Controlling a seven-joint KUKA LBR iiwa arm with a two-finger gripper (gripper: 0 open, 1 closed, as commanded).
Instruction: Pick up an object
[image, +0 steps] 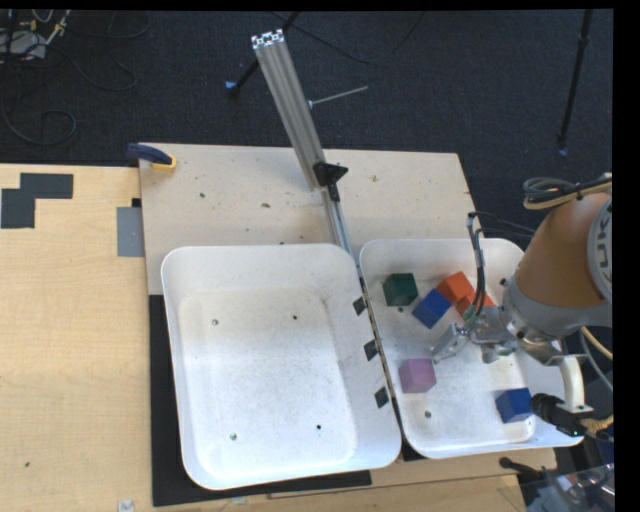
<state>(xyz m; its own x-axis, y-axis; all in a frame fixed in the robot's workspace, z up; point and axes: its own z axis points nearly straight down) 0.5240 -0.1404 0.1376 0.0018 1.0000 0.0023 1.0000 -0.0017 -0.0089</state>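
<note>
The gripper (455, 343) hangs low in the right bin (440, 440), just beside the blue block (431, 308) and orange block (457, 288). Can't tell about the jaws, and nothing looks held

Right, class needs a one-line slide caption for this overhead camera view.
KUKA arm's gripper poised low in the right bin among green, orange, purple and two blue blocks.

Five blocks (417, 375) sit in right bin (440, 445): three clustered at its far side, one near its middle, one at its near-right corner. Left bin (200, 290) adjoins.
</note>
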